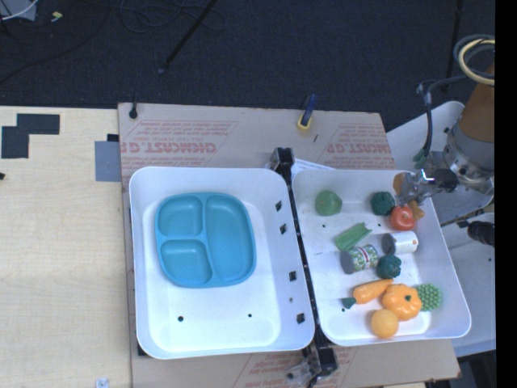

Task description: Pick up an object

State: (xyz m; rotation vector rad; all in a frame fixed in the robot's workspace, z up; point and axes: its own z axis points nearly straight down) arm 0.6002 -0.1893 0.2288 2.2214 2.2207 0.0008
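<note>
Even overhead light, moderately bright. White bins (145,217) near blown out, mild glare on the blue tray (206,241). Shadows soft and short under the toys. Dark floor (242,39) at top underexposed. Slightly soft overall, low resolution; gripper (420,183) area smeary.

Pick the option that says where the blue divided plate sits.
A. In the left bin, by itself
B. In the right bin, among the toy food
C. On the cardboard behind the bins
A: the blue divided plate lies inside the left bin, while the toy food items fill the right bin.
</note>
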